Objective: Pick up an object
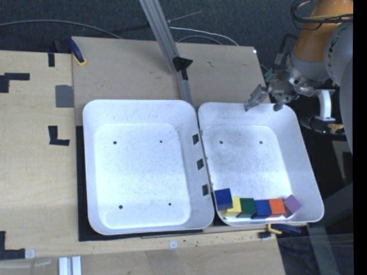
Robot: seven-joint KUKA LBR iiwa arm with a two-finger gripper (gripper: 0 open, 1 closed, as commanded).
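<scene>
A row of small blocks lies along the near wall of the right bin [304, 153]: a blue block [223, 197] on a yellow block [232, 209], then a green block [247, 205], another blue block [262, 208], an orange block [277, 206] and a purple block [292, 203]. My gripper [265, 100] hangs over the far edge of the right bin, well away from the blocks. Its two fingers are spread apart with nothing between them.
The left bin [92, 153] stands beside the right one. A slanted metal pole [162, 30] runs from the top down to the gap between the bins. Cables lie on the dark floor behind the bench.
</scene>
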